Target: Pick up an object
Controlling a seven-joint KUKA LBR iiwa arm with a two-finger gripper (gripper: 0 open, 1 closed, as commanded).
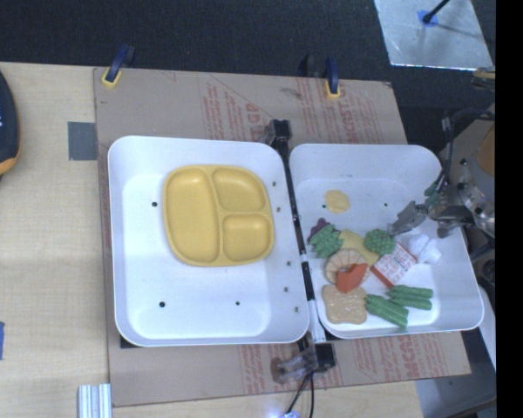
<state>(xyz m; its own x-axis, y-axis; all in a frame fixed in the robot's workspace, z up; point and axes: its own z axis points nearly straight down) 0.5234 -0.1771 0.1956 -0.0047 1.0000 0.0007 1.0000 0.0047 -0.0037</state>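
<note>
Wooden bench (44,259) (pale) — dark floor (200,16) behind.

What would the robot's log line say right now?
pincer: over right bin | toys: in bin | tray: left bin

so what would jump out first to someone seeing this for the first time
The yellow divided plate lying alone in the left bin stands out most. Next comes the cluster of toy food crowded into the near half of the right bin, with the gripper at that bin's right side.
</note>
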